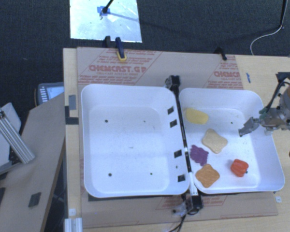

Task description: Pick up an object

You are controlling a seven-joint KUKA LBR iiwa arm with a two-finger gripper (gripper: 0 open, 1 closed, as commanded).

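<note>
Several small toy foods lie in the right bin (pixel 266 180): a yellow piece (pixel 196 115) at the back left, a beige slice (pixel 214 140) in the middle, a purple piece (pixel 199 154) by the divider, an orange piece (pixel 207 175) at the front, and a red pepper (pixel 239 167) at the front right. My gripper (pixel 253 126) hangs over the bin's right side, well right of the beige slice and behind the red pepper. I see nothing held in it.
The left bin (pixel 130 139) sits beside the right one, joined by a dark clipped seam (pixel 180 134). Both rest on a cardboard sheet (pixel 135 66). A shiny plate (pixel 105 13) lies on the dark floor behind, and a white cable (pixel 268 33) hangs at the back right.
</note>
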